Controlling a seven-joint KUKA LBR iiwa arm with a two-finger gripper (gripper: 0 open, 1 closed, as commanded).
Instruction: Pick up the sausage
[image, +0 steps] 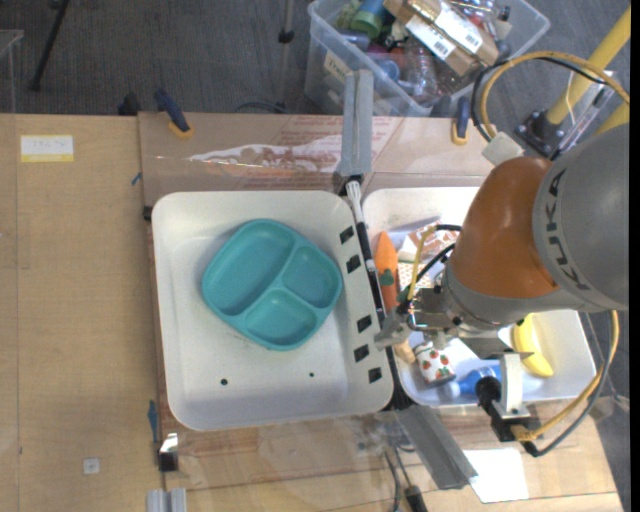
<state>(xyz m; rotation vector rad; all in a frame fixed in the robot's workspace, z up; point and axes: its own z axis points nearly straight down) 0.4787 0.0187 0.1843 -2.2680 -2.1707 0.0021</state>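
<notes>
1. Nearest the lens is the grey arm (510, 240) with its orange band. It hangs over the right bin (572, 325) and hides much of it, probably because it has to come at the toys from above.
2. What I take for the sausage (403, 351) is a small tan piece (too small to be sure). It lies toward the view's bottom from the orange carrot (385, 262), close against the same bin wall. That tight spot leaves little room on its wall side.
3. Between the carrot and that piece sits the end effector (418, 318), just above the sausage in the view. Whether it is open, shut or gripping anything cannot be told, as the wrist shadows it.
4. A red-and-white toy (435, 366) lies farther from the carrot than the sausage and near it, so it could be caught by mistake.
5. A banana (530, 352) rests well right of the carrot.
6. Left of the carrot, in the left bin (190, 390), lies a teal plate (270, 285), well clear of the reach.
</notes>
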